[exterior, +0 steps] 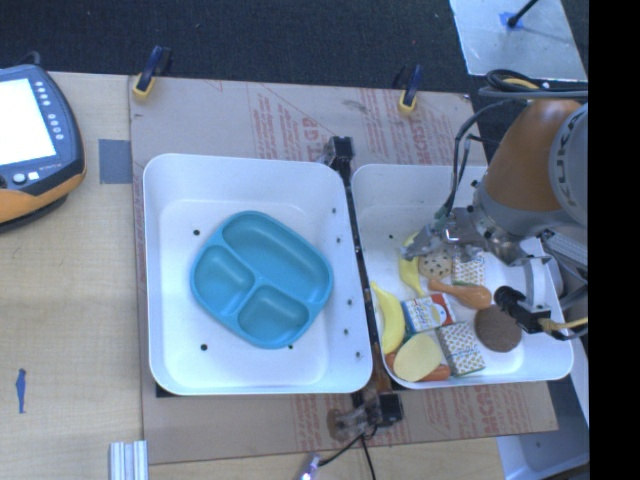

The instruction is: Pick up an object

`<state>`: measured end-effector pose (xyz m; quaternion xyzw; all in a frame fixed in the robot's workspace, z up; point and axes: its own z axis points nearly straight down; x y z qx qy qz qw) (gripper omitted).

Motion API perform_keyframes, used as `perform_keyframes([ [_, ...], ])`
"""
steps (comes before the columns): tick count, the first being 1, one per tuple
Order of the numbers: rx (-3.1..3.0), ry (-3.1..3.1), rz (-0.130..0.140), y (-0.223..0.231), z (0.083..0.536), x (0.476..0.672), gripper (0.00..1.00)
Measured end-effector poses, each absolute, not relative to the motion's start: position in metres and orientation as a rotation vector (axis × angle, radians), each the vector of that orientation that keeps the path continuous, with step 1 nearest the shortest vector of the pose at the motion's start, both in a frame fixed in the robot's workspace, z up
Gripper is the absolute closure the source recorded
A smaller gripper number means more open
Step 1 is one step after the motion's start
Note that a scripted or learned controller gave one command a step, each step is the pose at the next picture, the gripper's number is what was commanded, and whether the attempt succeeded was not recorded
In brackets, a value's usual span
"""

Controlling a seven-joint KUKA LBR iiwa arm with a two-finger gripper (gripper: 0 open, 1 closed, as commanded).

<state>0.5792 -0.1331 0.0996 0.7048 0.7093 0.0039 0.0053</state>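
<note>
The right bin holds a pile of toy food. A yellow banana lies along its left side, with an orange carrot, a brown disc, a small white and blue box, a speckled box and a yellow and orange slice around it. My gripper hangs low over the upper middle of this pile, just above a speckled tan piece and a yellow piece. The grey and orange arm hides the bin's far right part.
In the left bin lies a blue divided plate. A black divider clamp sits between the bins at the back. A tablet-like pendant rests on the bench at far left. Cables hang by the arm.
</note>
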Motion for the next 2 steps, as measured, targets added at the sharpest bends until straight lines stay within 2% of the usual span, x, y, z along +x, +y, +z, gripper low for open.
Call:
perform_keyframes([
  [1,2.210,2.227,-0.001,-0.097,0.094,0.592,0.00],
  [2,2.220,2.226,-0.003,-0.095,0.092,0.656,0.00],
])
